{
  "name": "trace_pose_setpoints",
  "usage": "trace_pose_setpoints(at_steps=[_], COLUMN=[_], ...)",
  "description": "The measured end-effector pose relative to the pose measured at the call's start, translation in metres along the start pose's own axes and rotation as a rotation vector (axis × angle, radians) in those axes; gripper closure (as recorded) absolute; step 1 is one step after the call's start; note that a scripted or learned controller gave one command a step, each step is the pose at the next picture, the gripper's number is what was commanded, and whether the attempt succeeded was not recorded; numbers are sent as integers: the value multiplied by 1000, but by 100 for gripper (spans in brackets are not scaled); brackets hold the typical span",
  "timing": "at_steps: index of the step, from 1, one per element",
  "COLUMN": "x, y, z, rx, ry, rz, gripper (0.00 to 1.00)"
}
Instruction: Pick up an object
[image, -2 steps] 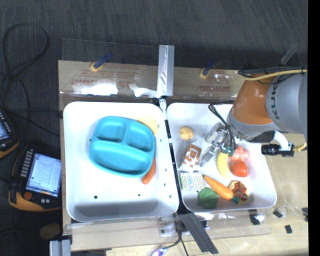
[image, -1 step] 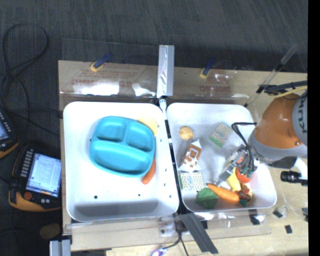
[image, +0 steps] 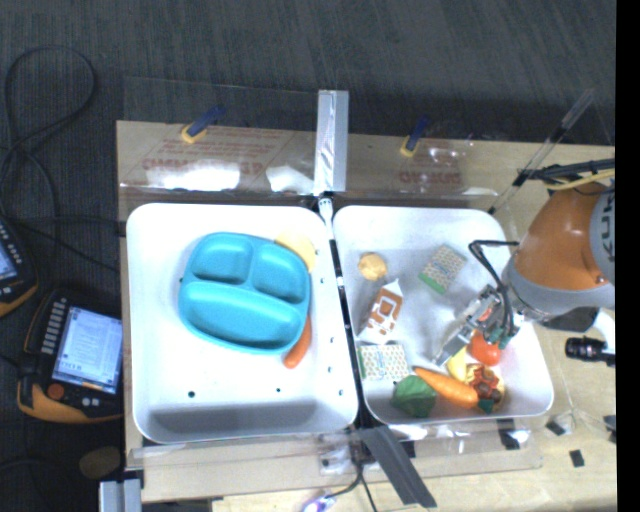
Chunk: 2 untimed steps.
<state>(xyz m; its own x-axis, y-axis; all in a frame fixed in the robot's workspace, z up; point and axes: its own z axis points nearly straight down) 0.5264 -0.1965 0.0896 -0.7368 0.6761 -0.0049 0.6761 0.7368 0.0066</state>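
As toys crowd right bin's (image: 520, 300) near corner, gripper (image: 478, 330) drops beside red tomato (image: 486, 350) there; fingers' spread impossible to tell.

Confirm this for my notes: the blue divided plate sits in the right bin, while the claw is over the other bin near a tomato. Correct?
Not quite. The camera view shows the blue divided plate in the left bin. The claw is over the right bin, near the tomato.

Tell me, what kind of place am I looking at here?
Probably a robotics lab test bench. A grey and orange robot arm reaches over two white bins of toy food, such as a carrot, and a handheld controller lies beside them.
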Motion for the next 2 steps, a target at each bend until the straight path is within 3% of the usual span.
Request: trace_pose_setpoints(at_steps=[1, 2], x=[-2, -6], y=[1, 35], z=[-11, -141], rx=[-1, 9], ry=[-10, 1], rz=[-1, 243], gripper=[100, 100])
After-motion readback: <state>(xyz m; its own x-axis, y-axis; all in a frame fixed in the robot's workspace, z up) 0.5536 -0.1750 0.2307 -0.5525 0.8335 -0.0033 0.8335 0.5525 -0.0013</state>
